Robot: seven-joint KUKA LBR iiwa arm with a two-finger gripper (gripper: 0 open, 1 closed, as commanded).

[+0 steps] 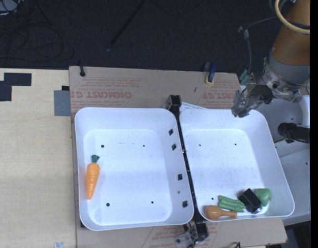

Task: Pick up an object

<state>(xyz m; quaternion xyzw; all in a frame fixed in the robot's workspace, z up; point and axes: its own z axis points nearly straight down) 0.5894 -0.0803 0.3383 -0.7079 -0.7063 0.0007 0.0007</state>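
Observation:
An orange toy carrot (pixel 92 176) with a green top lies in the left bin (pixel 122 119), near its left wall. In the right bin (pixel 226 120), at the near right corner, lie a tan pear-shaped piece (pixel 218 212), a green pod (pixel 231 203), a black block (pixel 250 200) and a green piece (pixel 263 194), bunched together. My gripper (pixel 241 109) hangs over the far right corner of the right bin, well away from these objects, with nothing seen between its fingers.
The two bins sit side by side on a cardboard sheet (pixel 148 87), joined by a black clamp strip (pixel 180 159). A yellow and blue clip (pixel 210 75) stands on the cardboard's far edge. Cables lie on the dark floor behind.

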